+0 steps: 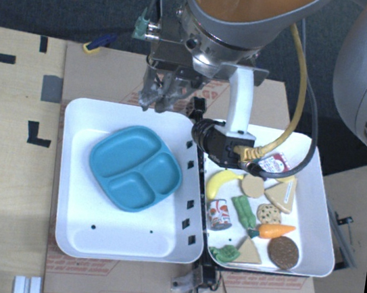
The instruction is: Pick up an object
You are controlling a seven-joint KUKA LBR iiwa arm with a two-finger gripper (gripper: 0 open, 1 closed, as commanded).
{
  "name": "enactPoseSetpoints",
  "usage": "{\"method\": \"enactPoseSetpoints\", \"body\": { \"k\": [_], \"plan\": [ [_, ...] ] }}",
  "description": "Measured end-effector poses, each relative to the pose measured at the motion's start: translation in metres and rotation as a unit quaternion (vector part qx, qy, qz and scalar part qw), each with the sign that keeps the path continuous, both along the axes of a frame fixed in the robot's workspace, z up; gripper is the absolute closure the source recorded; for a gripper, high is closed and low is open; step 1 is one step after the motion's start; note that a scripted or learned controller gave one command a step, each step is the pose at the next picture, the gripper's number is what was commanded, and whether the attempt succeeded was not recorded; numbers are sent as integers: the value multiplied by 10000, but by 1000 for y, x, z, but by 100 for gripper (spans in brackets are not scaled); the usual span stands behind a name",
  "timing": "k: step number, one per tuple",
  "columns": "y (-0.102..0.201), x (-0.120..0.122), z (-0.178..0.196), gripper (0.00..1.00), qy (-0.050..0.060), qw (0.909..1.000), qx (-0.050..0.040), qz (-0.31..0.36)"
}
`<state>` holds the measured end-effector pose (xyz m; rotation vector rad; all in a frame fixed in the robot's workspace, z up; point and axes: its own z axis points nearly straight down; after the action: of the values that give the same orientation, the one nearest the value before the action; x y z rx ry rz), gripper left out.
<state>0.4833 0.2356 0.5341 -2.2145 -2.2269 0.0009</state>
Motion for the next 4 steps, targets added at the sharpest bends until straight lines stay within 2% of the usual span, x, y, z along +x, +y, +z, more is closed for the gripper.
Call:
{"method": "enactPoseSetpoints", "body": {
  "k": [1, 2, 3, 4],
  "plan": [
    [-3, -1, -115, 100, 62, 10000, -36, -21],
    [-2, 17, 8, 100, -63, 10000, 25, -16],
    [-1, 16, 10, 100, 6, 10000, -4, -2],
    [-3, -1, -98, 100, 59, 10000, -35, -24]
  ]
}}
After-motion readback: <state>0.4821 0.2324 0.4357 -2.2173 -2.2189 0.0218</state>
